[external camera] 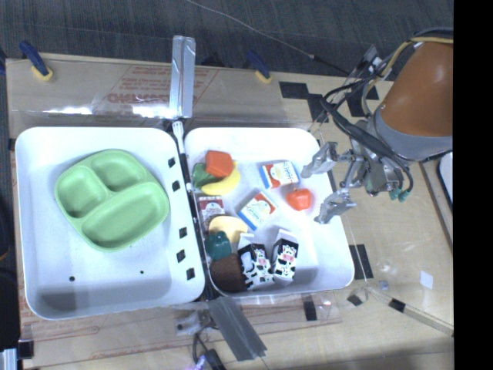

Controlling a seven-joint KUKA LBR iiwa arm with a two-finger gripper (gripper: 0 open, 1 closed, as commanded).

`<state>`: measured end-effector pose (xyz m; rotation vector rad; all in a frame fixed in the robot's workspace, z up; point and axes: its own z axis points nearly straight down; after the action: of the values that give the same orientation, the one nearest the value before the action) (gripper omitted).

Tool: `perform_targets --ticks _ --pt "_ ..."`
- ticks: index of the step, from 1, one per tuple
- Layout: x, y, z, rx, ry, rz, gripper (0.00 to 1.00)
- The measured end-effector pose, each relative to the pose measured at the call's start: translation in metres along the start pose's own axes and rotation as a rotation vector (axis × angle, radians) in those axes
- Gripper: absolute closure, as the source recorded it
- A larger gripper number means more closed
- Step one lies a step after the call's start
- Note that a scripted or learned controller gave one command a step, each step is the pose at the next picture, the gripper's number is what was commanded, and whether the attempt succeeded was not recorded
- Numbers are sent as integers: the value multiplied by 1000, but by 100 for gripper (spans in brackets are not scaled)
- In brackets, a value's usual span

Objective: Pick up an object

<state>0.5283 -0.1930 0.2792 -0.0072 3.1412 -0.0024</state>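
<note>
My gripper (pixel 326 183) hangs over the right edge of the right bin (pixel 331 241), its two fingers spread apart with nothing between them. Just left of it lies a small orange-red tomato (pixel 300 199). Further left in the same bin are a red pepper (pixel 219 163) on a yellow banana (pixel 222 182), two small milk cartons (pixel 277 174) (pixel 256 209), a dark red packet (pixel 210 206), a yellow round piece (pixel 226 227), a green toy (pixel 218 245), a brown item (pixel 226 273) and two cow-patterned cartons (pixel 269 262).
The left bin (pixel 46 284) holds a green divided plate (pixel 112 197). A metal bar (pixel 182 75) stands at the divide between the bins. Cables (pixel 350 91) trail from the wrist above the right bin's far corner.
</note>
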Motion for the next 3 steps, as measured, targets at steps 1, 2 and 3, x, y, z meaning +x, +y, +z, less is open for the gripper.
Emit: perform_targets --ticks 1,2,3 --pt "3 9 172 0 -7 24 0" --pt "49 -15 186 -2 -4 66 0" --pt "-32 60 185 6 -7 65 0"
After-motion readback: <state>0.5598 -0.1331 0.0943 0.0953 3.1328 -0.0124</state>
